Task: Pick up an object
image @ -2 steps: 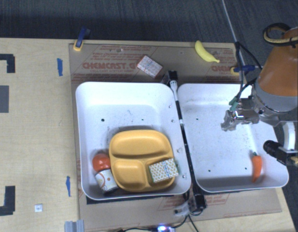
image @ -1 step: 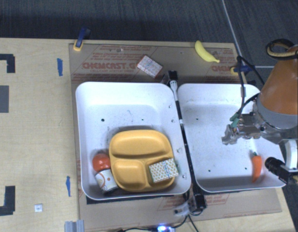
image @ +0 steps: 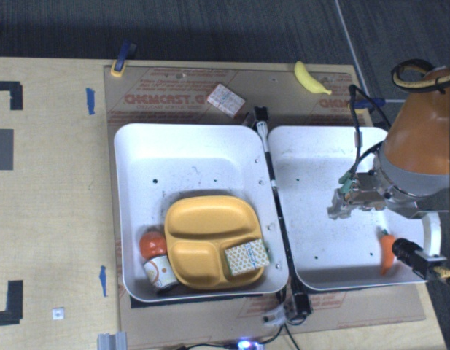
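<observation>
Camera view is showing my gripper (image: 340, 204) hovering over the right bin (image: 312, 159), finger state untellable, while I am eyeing the carrot (image: 386, 252) at its right edge: light, stiff, smooth; I'd be pinching mid-body.

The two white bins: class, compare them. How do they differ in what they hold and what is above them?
The left bin holds a yellow tray, a patterned sponge and a small jar; the right bin has an orange item at its right edge. The claw hangs over the right bin, not the left. Both are shallow, white and side by side.
</observation>
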You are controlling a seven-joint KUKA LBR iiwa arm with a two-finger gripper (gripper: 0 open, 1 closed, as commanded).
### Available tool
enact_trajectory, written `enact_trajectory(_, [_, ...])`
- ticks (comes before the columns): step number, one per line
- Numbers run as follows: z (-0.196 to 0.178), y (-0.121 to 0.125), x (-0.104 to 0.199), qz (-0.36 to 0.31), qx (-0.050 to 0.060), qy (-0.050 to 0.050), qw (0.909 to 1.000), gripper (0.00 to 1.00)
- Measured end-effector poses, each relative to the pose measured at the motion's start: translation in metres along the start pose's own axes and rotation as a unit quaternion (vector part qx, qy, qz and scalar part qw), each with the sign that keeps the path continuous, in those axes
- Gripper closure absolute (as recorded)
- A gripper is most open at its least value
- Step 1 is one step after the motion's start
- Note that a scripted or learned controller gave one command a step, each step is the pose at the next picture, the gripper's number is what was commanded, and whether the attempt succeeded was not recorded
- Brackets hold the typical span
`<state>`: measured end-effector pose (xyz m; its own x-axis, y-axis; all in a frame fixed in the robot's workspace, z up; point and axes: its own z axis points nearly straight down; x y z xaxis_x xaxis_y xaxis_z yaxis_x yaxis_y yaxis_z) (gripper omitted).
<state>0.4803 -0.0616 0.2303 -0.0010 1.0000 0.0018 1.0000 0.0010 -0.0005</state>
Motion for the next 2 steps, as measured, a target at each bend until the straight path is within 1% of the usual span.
enact_trajectory(1, [0.0074,-0.0002,0.0051,0.001,0.0,0.0,1.0,1.0])
enact_trajectory(2, [0.0011,0.0004,0.0019,0.001,-0.002,-0.001,1.0,1.0])
